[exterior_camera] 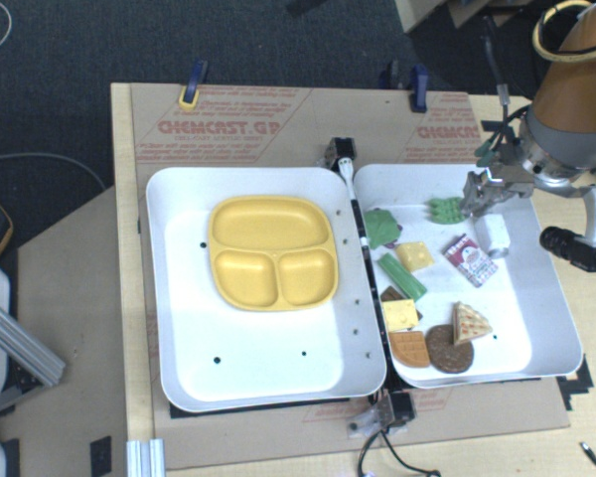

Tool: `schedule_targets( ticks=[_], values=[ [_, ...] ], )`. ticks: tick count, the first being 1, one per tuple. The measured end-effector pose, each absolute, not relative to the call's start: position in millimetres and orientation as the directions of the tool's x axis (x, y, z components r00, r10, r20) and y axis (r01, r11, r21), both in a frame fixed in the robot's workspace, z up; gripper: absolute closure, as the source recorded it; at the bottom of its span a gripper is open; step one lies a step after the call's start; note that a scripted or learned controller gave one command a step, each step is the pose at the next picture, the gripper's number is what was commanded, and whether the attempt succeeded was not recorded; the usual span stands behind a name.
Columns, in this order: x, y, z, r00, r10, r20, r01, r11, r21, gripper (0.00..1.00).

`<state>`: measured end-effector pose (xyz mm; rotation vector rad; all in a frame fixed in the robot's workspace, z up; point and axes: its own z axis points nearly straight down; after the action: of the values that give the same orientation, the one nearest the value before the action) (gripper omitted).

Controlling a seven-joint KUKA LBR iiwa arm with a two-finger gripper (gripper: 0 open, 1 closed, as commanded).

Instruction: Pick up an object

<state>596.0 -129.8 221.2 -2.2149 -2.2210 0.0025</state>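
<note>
Small green ridged plastic toy (pixel 443 209) lies near the back wall of the right shallow white bin (pixel 536 356), just left of the gripper (pixel 474 199) and maybe touching it; contact is unclear. Gripper is small and dark against clutter, so whether it's open or closed can't be told, and nothing is visibly held. The arm (pixel 566 97) is cut off at the picture's right and top edges. A white block (pixel 495 233) sits just below the gripper, a red-and-white packet (pixel 471 260) below that. Further from the gripper: green leaf-shaped piece (pixel 381 227), yellow cube (pixel 414 256), green stick (pixel 401 276), yellow cheese slice (pixel 400 315), orange cracker (pixel 410 349), brown cookie (pixel 448 350), tan sandwich wedge (pixel 470 322). Left white bin (pixel 179 296) holds a yellow three-compartment plastic tray (pixel 273 250), well apart from the gripper.
</note>
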Motion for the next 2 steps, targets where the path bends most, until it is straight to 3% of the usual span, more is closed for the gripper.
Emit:
schedule_targets(
  ticks=[1,2],
  values=[
    [567.0,-90,233,-0.004,1.0,0.003,1.0,0.004,-0.004,1.0],
    [525.9,-52,228,-0.003,1.0,0.003,1.0,0.003,-0.005,1.0]
  ],
)
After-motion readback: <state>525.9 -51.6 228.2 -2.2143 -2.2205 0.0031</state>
